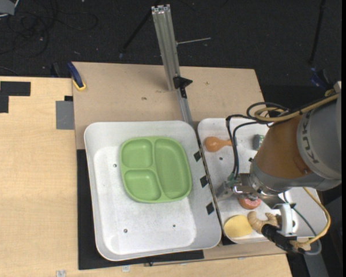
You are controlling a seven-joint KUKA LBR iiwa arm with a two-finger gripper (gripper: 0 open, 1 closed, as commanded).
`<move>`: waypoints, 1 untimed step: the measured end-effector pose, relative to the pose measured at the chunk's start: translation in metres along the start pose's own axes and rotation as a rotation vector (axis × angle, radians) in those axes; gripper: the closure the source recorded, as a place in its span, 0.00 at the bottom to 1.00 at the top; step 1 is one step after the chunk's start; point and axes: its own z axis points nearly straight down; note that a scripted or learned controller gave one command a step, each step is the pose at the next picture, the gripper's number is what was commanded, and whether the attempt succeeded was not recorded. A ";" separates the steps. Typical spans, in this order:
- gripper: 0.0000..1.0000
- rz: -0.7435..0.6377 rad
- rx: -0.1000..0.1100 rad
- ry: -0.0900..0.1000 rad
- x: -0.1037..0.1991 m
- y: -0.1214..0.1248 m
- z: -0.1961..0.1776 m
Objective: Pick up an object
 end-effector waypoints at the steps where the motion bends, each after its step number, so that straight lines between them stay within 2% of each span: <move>1: 1.00 0.009 -0.011 -0.011 -0.006 0.002 -0.012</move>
